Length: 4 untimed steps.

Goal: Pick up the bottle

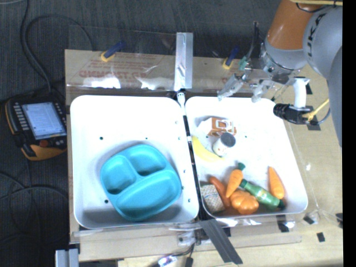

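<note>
A green bottle [260,194] lies on its side at the near end of the right bin [295,166], wedged between carrots and an orange vegetable. Farther back in that bin lies a small white container [222,133] with an orange label and a grey round end. My gripper [242,93] hangs over the far rim of the right bin, well away from the green bottle. Its fingers [228,89] are spread and open, with nothing between them.
A banana [201,151] rests against the divider beside the white container. Carrots [233,181] [276,182], an orange vegetable [245,202] and a grey lump [209,196] crowd the bottle. The left bin [89,121] holds a blue divided plate [142,178].
</note>
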{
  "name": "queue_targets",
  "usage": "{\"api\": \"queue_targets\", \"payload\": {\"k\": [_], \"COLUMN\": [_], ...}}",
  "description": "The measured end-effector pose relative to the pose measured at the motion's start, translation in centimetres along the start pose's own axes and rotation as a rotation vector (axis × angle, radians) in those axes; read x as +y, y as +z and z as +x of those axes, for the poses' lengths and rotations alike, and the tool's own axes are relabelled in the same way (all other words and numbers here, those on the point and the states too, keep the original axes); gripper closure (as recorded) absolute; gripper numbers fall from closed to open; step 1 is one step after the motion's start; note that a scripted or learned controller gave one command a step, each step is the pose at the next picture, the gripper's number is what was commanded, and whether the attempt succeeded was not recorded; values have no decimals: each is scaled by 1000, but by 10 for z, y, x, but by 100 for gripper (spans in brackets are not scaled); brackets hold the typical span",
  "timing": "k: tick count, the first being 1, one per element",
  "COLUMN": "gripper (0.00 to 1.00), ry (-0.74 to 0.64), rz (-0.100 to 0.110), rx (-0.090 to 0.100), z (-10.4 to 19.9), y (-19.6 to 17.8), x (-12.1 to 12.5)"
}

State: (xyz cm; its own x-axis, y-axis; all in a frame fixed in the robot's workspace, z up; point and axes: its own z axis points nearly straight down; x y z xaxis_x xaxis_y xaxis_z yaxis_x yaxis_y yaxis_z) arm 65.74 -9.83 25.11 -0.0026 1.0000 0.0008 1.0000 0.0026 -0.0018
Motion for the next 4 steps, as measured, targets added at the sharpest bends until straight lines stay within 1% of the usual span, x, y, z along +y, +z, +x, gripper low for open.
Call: {"api": "queue_targets", "payload": {"k": [1,2,3,4], "gripper": [0,0,0,0], "ry": [-95,91,87,414], "rz": [-1,2,1,1], "rx": [-5,-1,-4,-1], "z": [-9,-42,-114,-88], "y": [-45,74,90,150], "x": [-8,-8,10,-51]}}
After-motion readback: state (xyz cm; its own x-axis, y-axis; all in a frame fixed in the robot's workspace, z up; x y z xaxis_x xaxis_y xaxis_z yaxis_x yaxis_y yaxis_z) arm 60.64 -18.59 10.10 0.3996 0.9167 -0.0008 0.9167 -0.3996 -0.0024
